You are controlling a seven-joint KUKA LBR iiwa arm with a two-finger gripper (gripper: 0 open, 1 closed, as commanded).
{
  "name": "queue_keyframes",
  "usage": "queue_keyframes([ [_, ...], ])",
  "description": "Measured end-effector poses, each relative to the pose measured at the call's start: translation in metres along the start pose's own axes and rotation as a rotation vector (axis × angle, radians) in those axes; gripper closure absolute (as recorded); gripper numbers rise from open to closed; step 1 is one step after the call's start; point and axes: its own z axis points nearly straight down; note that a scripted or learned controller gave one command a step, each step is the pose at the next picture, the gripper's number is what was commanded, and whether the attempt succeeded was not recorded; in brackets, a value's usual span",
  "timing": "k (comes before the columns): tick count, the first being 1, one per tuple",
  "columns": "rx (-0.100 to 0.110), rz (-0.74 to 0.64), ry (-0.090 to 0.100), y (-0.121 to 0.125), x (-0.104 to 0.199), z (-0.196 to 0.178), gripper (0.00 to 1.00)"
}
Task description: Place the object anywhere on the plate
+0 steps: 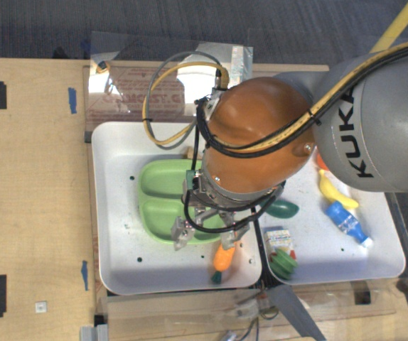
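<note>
The gripper (204,234) hangs low over the near edge of the green plate (163,194) in the left bin (111,212). I cannot tell its state. A toy carrot (222,259) lies just beside the plate, at the bin's near edge, probably because it missed. The right bin (382,254) carries a banana (332,189) and a small bottle (347,224).

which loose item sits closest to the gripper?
The carrot, just below the gripper in the left bin. The banana, bottle and green toy lie in the right bin.

Left bin (111,212): plate (161,197), carrot (222,259) near its right edge.
Right bin (382,254): banana (335,190), bottle (349,224).
</note>
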Motion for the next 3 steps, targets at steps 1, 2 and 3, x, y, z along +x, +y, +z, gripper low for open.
queue_keyframes([
  [1, -0.002, -0.241, 0.002, -0.004, 0.043, 0.063, 0.0],
  [2, -0.005, -0.481, 0.002, -0.002, 0.04, 0.109, 0.0],
  [3, -0.007, -0.477, 0.003, -0.001, 0.038, 0.095, 1.0],
])
